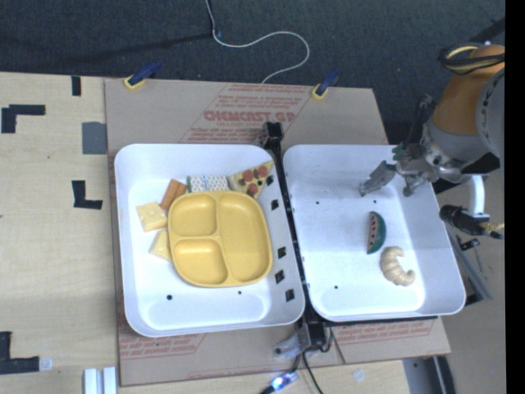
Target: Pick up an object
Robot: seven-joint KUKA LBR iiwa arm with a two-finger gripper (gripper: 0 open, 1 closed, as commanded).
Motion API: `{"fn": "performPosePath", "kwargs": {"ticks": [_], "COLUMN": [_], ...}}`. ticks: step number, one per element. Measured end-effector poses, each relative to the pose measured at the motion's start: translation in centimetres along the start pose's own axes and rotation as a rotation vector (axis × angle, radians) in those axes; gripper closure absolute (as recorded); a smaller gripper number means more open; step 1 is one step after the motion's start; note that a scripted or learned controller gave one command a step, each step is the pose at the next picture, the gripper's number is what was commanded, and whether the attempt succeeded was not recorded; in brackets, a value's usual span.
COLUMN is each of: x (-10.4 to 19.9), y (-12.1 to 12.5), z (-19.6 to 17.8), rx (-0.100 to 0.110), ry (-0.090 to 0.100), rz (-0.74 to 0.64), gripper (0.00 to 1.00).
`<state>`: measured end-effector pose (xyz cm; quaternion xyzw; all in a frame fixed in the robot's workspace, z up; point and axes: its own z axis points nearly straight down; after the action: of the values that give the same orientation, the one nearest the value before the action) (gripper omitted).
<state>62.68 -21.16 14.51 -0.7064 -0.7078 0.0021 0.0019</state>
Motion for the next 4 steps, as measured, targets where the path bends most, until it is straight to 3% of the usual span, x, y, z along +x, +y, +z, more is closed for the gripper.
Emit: {"fn": "performPosePath", "kwargs": {"ticks": [1,2,3,4], "x": [0.1,0.2,0.2,0.5], "y": [0.9,0.9,1.0,1.1], "z": [4.8,6.1,4.9,0.9], "rx": [-0.001,-0.004,-0.006,-0.006], "ry": [-0.001,-0.002,-0.003,0.001], "rz": [-0.002,-0.002,-0.003,0.001], "gripper": [0.0,0.0,1.0,1.0]}}
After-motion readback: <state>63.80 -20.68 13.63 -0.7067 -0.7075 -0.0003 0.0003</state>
